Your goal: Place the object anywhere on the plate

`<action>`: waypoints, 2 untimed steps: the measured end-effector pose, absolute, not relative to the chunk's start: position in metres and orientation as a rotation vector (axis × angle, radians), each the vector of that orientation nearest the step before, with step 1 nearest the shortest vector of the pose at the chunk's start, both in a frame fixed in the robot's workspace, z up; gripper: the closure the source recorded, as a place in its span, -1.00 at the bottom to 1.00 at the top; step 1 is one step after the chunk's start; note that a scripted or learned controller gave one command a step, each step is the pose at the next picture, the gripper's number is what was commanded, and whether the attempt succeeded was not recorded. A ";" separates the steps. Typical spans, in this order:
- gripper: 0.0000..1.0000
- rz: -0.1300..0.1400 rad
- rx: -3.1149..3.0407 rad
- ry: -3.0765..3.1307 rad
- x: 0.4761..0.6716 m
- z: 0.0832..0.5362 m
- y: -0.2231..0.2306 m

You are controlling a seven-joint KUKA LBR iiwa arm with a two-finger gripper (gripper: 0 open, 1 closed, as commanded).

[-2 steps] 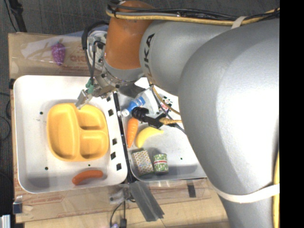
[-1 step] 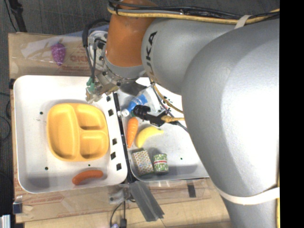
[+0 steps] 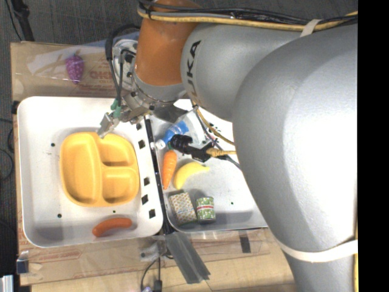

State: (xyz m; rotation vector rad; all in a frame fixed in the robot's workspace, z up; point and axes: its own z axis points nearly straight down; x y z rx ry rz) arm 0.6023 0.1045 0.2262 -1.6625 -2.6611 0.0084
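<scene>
Right now the grey two-finger gripper (image 3: 108,123) hovers over the yellow three-compartment plastic plate's (image 3: 100,168) upper corner, apparently carrying nothing; next it must fetch something like the sausage (image 3: 112,225) lying just beside the plate.

A robot lab is shown: a grey arm (image 3: 267,102) is mounted at a wooden bench (image 3: 73,257), where two white bins (image 3: 36,163) with toy food (image 3: 168,168) are fixed, with loose cables (image 3: 209,148).
</scene>
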 end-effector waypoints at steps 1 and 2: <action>1.00 0.010 -1.655 -2.665 0.602 0.236 0.105; 1.00 0.005 -1.125 -2.929 0.548 0.220 0.155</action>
